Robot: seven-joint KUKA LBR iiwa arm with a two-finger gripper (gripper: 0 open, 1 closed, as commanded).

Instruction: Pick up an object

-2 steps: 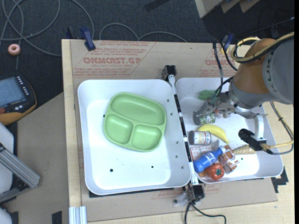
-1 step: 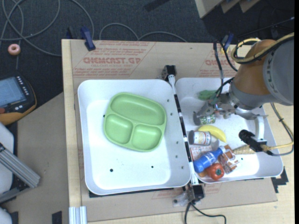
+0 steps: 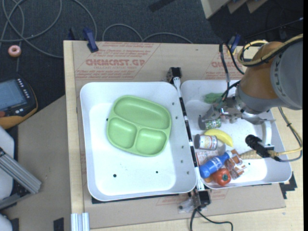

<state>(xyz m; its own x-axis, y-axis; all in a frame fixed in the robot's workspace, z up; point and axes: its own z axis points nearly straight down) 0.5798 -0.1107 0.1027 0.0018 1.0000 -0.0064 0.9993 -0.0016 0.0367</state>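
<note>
My gripper (image 3: 216, 113) hangs low in the right bin (image 3: 274, 174), near its upper middle, at the end of the grey arm with the orange band. Directly below its tip lies a small greenish can (image 3: 210, 123), touching or nearly touching it. A banana (image 3: 221, 137) lies just under the can. Beside the banana lies a white bottle with a red label (image 3: 207, 142). A green leafy item (image 3: 210, 98) sits above the gripper near the bin's top wall.
Further down the right bin lie a blue bottle (image 3: 214, 164), a red tomato (image 3: 222, 177) and a brown packet (image 3: 237, 163). The left bin (image 3: 96, 167) holds a green divided plate (image 3: 139, 125). A ridge (image 3: 185, 124) separates the two bins.
</note>
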